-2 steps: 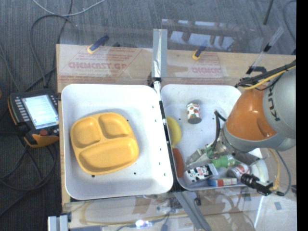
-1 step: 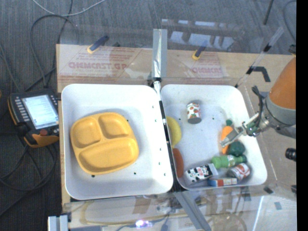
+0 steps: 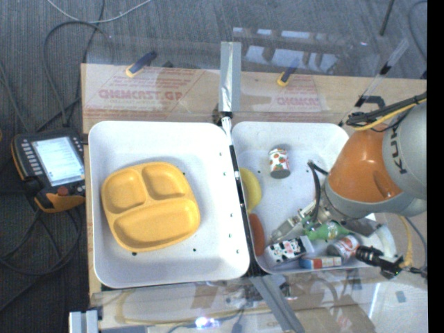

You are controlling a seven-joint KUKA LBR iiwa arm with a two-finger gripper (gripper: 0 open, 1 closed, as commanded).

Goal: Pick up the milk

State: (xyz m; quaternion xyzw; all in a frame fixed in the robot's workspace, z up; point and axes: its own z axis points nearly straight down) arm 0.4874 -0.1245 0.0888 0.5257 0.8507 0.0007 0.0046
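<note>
Pincer [image 3: 303,222], state unclear, hangs just above milk [image 3: 287,248] crowded against the right bin's [image 3: 305,139] front wall.

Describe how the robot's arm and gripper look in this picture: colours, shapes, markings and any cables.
The arm is a thick, rounded grey casing with a broad, glossy orange band above the wrist. Dark lettering, cut off at the edge, marks the grey shell. Thin black cables loop beside the band. The gripper is a small metallic silver piece, too cluttered to make out further.
</note>
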